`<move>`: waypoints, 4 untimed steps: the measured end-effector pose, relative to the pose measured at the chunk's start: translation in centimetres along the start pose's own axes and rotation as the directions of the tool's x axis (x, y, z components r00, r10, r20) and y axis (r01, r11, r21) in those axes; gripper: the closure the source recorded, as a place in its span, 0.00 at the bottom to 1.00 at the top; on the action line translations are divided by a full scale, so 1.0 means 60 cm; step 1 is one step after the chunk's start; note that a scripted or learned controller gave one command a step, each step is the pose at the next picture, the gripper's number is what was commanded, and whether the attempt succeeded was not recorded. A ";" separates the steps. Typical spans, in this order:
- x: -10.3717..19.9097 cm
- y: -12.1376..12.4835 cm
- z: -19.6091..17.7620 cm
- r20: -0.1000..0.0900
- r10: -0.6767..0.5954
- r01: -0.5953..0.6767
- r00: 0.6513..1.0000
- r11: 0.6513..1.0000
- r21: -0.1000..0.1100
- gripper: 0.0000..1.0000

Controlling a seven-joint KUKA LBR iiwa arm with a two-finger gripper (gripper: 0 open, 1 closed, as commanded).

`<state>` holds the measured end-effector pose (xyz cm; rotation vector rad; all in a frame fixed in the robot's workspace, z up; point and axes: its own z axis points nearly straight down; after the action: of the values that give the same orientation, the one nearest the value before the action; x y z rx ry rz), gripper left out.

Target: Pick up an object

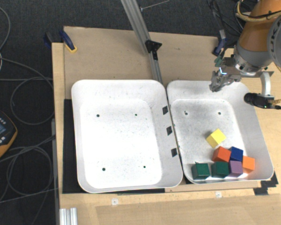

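Note:
Several small blocks lie in the right bin (196, 93) near its front right corner. A yellow block (216, 138) sits a little apart, behind the cluster. The cluster holds a red-orange block (221, 154), a blue block (236, 153), a purple block (236, 167), an orange block (248, 163) and two dark green blocks (201, 170). My gripper (218, 84) hangs over the back rim of the right bin, well behind the blocks, with nothing visible between its fingers. Whether the fingers are open or shut is too small to read.
The left bin (117, 135) sits beside the right one, joined by black clips (168, 130). A slanted metal rail (141, 29) crosses the back of the bench. Blue clamps (68, 41) grip the bench's back corners. Cables lie on the floor at left.

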<state>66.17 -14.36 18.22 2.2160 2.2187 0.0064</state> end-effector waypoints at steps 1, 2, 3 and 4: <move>0.008 0.000 -0.077 0.000 -0.001 0.001 1.000 1.000 -0.001 1.00; 0.008 0.003 -0.165 0.001 0.000 0.000 1.000 1.000 -0.001 1.00; 0.095 -0.008 -0.137 -0.003 -0.004 0.004 1.000 1.000 0.009 1.00; 0.181 -0.001 -0.118 -0.004 -0.005 0.005 1.000 1.000 0.010 1.00</move>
<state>66.04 -3.48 25.29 2.2171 2.2310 -0.0002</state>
